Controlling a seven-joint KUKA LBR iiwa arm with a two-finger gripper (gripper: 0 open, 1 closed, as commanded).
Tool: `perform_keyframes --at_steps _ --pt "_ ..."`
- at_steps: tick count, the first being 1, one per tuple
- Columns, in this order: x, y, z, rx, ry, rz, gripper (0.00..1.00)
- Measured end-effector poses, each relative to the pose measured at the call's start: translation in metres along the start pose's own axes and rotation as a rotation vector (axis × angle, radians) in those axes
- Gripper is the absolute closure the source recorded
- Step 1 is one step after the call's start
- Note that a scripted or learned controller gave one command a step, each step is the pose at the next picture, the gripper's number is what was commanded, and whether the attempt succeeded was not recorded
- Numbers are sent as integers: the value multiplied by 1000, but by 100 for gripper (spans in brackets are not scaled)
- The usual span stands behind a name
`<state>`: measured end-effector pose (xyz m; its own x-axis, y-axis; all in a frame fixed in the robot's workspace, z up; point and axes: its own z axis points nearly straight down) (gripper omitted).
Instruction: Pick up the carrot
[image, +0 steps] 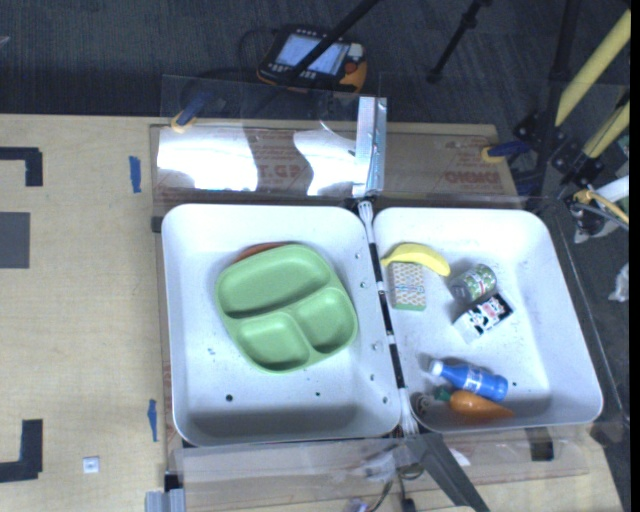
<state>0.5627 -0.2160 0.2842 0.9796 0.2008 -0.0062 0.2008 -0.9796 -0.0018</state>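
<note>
The carrot (478, 403) lies in the right bin (560, 300), low against its near wall: a smooth orange taper with a dark green stub at its left end. Just behind it and touching, or nearly so, rests a blue bottle (470, 378) with a white cap, tilted along the same line.

Farther back in that bin sit a curved yellow banana (420, 258), a flat rectangular packet (407, 286) with a fine printed pattern just beneath it, a crinkled metallic can (474, 281) on its side, and a small black-and-white box (484, 314).

The left bin (190, 300) holds a matte green divided tray (287, 306) (three rounded compartments), with a sliver of something orange-red peeking from under its far edge.

The bins are glossy white with rounded corners, on a pale wooden bench (80, 300).
</note>
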Motion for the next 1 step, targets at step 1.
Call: perform_keyframes --at_steps 1 --pt "48 17 -143 -1 0 -33 0"
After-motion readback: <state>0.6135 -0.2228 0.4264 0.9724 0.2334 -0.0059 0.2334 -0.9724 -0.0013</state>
